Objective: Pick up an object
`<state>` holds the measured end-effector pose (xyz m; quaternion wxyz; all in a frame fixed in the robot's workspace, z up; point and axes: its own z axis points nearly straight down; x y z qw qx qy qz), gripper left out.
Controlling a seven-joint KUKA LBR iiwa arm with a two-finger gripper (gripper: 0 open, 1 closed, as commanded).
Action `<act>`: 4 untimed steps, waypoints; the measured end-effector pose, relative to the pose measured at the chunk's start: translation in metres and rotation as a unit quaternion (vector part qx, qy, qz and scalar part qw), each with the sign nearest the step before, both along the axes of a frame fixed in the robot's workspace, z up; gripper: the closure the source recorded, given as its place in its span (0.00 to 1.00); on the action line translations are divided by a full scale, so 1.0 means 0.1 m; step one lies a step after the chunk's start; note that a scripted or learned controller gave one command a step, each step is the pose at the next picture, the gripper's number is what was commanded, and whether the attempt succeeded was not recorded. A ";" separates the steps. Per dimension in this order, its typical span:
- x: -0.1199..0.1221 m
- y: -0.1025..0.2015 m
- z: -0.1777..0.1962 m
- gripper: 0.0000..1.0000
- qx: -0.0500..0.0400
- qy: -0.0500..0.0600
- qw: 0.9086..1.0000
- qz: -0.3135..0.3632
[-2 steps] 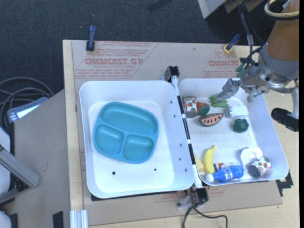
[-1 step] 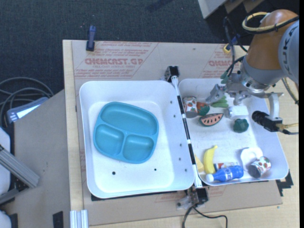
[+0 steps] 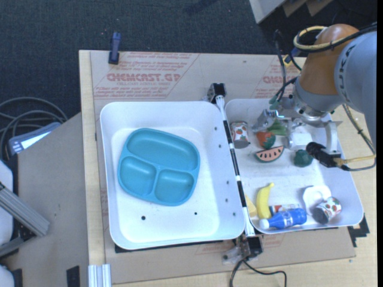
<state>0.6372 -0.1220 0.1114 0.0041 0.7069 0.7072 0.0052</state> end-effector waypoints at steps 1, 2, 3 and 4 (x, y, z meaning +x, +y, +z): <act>0.09 -0.17 -0.27 0.00 -0.001 0.006 1.000 0.000; -0.28 -0.04 -0.27 0.00 0.000 0.008 1.000 -0.001; 0.12 -0.29 -0.26 0.00 -0.001 0.006 1.000 0.000; -0.24 0.07 -0.26 0.00 -0.002 0.006 1.000 -0.001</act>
